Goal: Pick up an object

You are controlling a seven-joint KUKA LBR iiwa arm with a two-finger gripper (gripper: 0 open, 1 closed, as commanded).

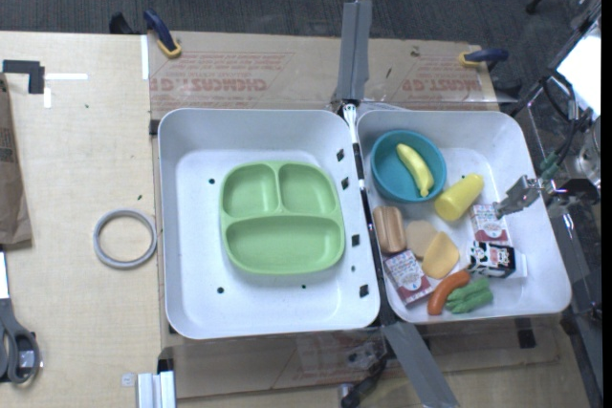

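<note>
The gripper (pixel 521 194) is hovering at the right bin's (pixel 535 287) right side, just above a small red-and-white carton (pixel 488 225); whether it is released or clenched, I cannot tell. The carton is lying flat beside the yellow block (pixel 459 197). It is probably light and stiff, best pinched across its narrow sides.

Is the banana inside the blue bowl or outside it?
Inside. The banana lies within the rim of the blue bowl, in the right bin.
</note>
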